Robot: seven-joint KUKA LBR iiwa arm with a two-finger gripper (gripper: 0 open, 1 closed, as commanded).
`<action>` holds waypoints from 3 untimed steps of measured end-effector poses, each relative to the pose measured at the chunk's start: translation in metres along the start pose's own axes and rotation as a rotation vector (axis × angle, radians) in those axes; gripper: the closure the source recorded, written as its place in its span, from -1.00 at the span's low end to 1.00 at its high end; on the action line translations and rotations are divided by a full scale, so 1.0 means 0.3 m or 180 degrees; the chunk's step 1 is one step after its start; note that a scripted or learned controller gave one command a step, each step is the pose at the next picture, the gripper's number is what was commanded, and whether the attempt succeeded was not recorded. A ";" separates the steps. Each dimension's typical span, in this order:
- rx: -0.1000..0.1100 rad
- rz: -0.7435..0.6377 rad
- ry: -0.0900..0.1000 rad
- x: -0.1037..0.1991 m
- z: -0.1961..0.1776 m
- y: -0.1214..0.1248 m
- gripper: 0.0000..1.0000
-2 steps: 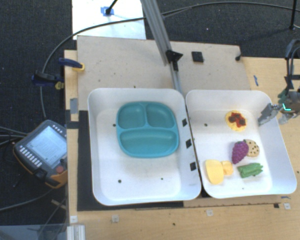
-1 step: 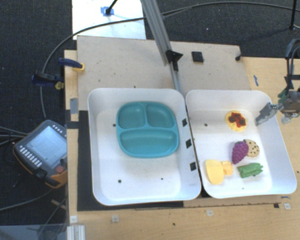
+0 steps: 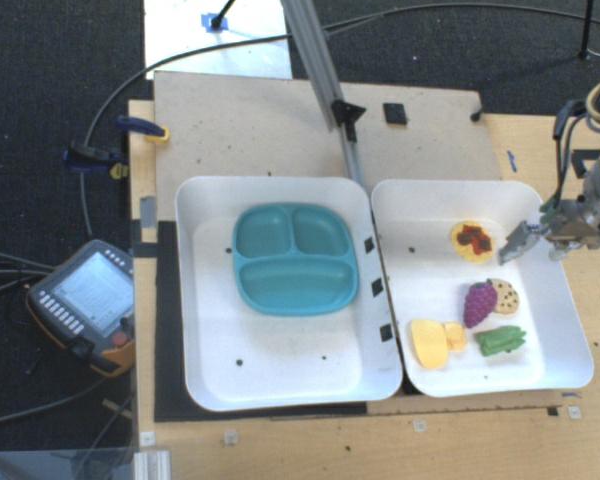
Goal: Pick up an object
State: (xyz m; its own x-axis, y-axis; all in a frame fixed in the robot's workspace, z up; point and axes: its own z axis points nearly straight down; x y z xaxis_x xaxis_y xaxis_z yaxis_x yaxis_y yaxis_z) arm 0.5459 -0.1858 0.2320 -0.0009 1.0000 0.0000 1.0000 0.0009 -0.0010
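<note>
Looking down at a slant on the counter (image 3: 420, 143), two white bins side by side. Left bin (image 3: 205, 363) holds a teal divided plate (image 3: 295, 259), three compartments, lying flat, toward the bin's upper middle. Right bin (image 3: 555, 368) holds the toy food: small round pizza (image 3: 473, 240) with red topping in the upper part; purple grape bunch (image 3: 479, 302) below it, touching a chocolate-chip cookie (image 3: 504, 297) just to its right; green vegetable piece (image 3: 501, 341) below the cookie; yellow cheese-like piece (image 3: 432, 343) at lower left of this bin, a smaller yellow bit touching its right side.

Arm comes in from the right edge, orange band partly visible. Tool (image 3: 510, 249) sits over the right bin's upper right area, just beside the pizza on its right, tip pointing left and down toward it. Nothing visible between the fingers; whether the fingers are spread or pressed together, cannot tell at this size. Tool apart from the grapes and cookie, which lie below it.

Outside the bins: a teach pendant (image 3: 83, 303) with screen on the dark floor at left, cables around it; a grey slanted pole (image 3: 315, 48) running from the top down to the gap between the bins; a blue-and-yellow clamp (image 3: 140, 127) on the counter's upper left edge.
</note>
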 end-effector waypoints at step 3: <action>-0.0020 -0.0003 -0.0006 -0.013 0.238 0.003 1.00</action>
State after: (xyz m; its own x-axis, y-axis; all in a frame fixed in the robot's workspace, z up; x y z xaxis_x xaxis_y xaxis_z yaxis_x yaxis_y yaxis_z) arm 0.5468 -0.1896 0.1607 -0.0018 1.0000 -0.0017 1.0000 0.0018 0.0052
